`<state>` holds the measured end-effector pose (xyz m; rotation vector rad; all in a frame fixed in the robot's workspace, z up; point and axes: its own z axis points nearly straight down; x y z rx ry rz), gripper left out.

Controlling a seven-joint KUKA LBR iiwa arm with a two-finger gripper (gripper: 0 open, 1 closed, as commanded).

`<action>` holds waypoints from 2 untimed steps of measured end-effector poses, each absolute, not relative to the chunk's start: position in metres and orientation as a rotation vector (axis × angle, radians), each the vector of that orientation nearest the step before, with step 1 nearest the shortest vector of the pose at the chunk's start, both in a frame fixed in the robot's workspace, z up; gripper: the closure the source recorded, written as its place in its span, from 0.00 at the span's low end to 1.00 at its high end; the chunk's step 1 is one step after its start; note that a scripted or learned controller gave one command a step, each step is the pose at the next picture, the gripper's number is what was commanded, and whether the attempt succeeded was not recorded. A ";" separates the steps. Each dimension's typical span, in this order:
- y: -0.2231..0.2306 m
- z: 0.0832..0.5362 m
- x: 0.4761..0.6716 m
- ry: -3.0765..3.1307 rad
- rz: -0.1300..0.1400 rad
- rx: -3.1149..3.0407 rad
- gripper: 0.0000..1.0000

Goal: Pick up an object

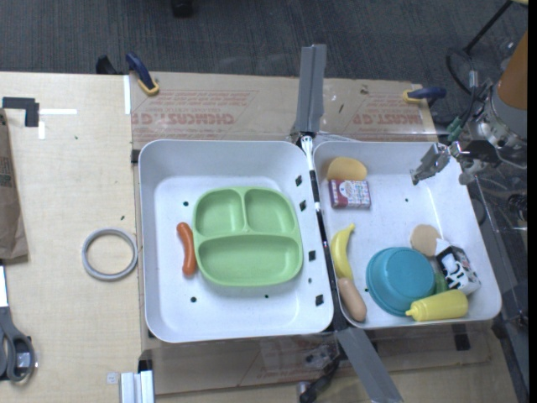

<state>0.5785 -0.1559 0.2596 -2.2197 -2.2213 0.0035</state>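
Behind both bins, cardboard (pixel 201 107) carried red print, mirrored, unreadable. My gripper (pixel 430 164) hung over the right bin's (pixel 394 200) far right corner, arm slanting in from the right; finger spacing: couldn't tell. Nearest object, small red box (pixel 349 194), label illegible.

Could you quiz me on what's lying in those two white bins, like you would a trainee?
1. True or false: the green three-compartment plastic plate lies in the left white bin.
2. Which thing touches that plate's left edge? A) orange toy hot dog sausage B) grey tape ring C) yellow toy banana
3. Fill in: the yellow plastic squeeze bottle lies against the round ____ bowl in the right white bin.

Key
1. True.
2. A; the ring lies on the bench outside the bins, and the banana is in the right bin.
3. Blue.
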 end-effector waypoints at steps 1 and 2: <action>-0.157 0.234 0.587 -2.387 0.003 -2.041 0.00; -0.201 0.242 0.629 -2.276 0.003 -2.167 0.00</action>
